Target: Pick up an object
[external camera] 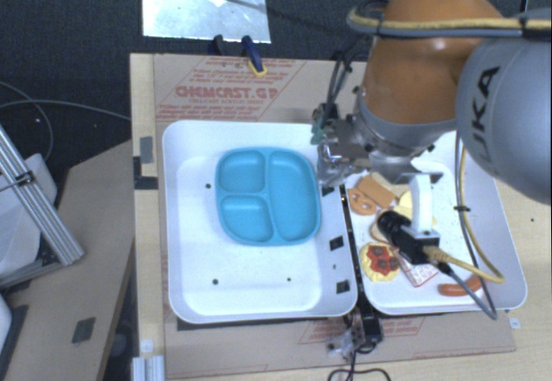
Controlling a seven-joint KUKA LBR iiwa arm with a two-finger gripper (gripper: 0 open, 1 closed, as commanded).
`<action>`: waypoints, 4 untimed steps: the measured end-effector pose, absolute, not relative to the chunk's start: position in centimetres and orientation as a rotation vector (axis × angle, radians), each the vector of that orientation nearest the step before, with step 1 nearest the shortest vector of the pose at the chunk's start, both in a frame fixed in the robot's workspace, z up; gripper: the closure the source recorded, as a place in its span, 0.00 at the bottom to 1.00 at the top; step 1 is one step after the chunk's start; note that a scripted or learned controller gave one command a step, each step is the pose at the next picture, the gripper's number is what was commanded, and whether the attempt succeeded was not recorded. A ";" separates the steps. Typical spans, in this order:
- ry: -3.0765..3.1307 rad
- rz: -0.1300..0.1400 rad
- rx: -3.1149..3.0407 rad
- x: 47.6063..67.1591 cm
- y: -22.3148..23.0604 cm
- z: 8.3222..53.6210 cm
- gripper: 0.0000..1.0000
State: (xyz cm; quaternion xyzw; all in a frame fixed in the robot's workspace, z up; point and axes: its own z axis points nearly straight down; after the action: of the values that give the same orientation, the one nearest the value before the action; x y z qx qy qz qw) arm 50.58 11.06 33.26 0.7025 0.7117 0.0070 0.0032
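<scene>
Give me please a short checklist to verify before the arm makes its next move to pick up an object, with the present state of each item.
1. Gripper is above the bins: ok, it sits near the divider between the left bin and the right bin.
2. Objects are available to pick: ok, small toy items lie in the right bin.
3. An object is between the fingers: cannot tell.
4. Blue divided plate is apart from the gripper: cannot tell, they look close.
5. Cable is away from the items: not ok, it crosses the right bin.
</scene>
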 end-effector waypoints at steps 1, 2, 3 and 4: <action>2.226 0.002 2.216 50.4 10.6 32.6 0.00; 2.230 0.005 2.210 50.5 10.6 33.6 1.00; 2.226 -0.013 2.225 48.8 10.5 23.2 1.00; 2.227 0.011 2.212 48.7 12.6 30.2 1.00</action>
State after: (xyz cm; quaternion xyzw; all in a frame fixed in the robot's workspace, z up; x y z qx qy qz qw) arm 48.74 12.65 30.20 0.7048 0.7094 0.0036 0.0014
